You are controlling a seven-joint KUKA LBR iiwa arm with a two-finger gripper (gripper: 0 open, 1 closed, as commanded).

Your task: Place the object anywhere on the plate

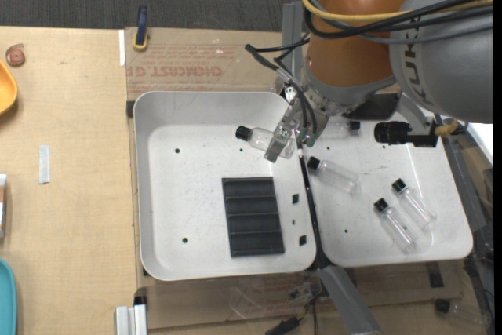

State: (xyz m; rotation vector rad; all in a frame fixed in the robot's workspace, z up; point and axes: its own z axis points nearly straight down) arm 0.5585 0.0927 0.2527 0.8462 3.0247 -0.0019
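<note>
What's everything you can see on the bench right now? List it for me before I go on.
Left bin: one, white, left of the pair.
Right bin: one, white, touching the left bin's right side.
Ribbed plate: one, black, flat in the left bin, toward its front.
Vial at the claw: one, clear with a black cap, over the left bin's back right, lying tilted.
Vials in the right bin: three, clear with black caps, one near the divider, two side by side farther right.
Cardboard sheet: one, brown, behind the bins.
Clamp: one, blue, at the cardboard's back left corner.
Arm: one, grey with an orange band, from the right.
Claw: one, metal, by the vial near the divider.
</note>
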